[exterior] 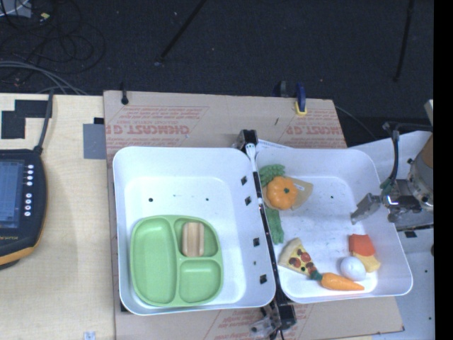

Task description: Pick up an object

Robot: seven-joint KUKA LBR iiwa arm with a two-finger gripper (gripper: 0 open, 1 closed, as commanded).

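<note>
The right bin [386,168] holds several toy foods. An orange fruit [280,193] lies on a green leafy piece [272,218] near the bin's left wall. Along the front edge lie a pizza slice [299,257], a carrot [341,282], a white egg [351,266] and a red and yellow piece [362,248]. My gripper [368,207] hangs over the right side of this bin, above and slightly right of the red and yellow piece, with nothing seen in it. Much of the arm is hidden past the right edge.
The left bin [177,172] contains a green divided plate [173,278] with a tan bread-like piece [192,238] in its upper right compartment. A black divider [256,211] runs between the bins. A tablet-like pendant [18,200] lies on the bench at far left.
</note>
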